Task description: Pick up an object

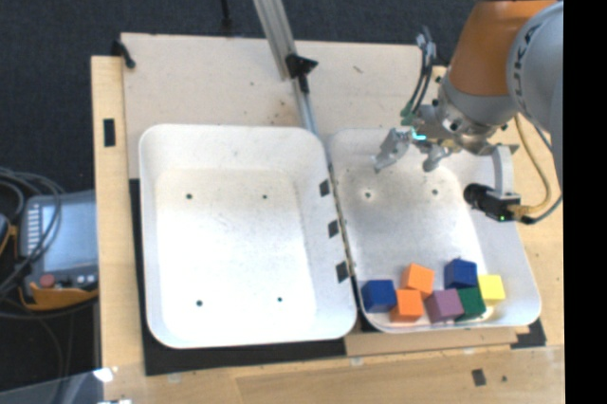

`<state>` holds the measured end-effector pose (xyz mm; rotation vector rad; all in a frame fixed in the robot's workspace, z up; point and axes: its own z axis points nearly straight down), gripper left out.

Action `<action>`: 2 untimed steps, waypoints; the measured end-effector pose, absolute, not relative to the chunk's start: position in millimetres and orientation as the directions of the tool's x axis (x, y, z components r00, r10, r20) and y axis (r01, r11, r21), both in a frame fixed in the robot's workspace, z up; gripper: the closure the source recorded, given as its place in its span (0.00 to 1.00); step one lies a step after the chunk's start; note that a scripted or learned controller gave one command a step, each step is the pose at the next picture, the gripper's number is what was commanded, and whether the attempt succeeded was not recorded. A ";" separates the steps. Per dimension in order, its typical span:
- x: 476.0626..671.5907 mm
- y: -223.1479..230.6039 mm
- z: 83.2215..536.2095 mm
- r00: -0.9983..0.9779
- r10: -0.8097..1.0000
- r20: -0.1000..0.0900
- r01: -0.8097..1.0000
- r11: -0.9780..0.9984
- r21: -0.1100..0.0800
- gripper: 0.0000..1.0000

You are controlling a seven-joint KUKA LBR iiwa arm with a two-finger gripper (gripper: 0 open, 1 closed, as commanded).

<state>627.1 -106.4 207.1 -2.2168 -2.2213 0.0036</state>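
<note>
Blocks lay bunched at the near edge of the right bin: two blue, two orange, one purple, one green, one yellow, mostly touching. The claw hung well apart from them over the bin's far end, its two fingers spread open with nothing between them. The left bin sat just beside, on the tabletop. A metal rail slanted across behind the bins.

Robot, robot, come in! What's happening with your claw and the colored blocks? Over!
Gripper open, holding nothing, above far end of right bin. Blocks bunched at bin's near edge, apart from gripper. Nothing between them.
</note>
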 end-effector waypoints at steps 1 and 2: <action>628.2 -106.4 209.7 -0.002 1.000 0.000 1.000 0.002 0.001 0.00; 624.4 -109.8 147.0 0.002 1.000 -0.002 1.000 -0.002 -0.006 0.00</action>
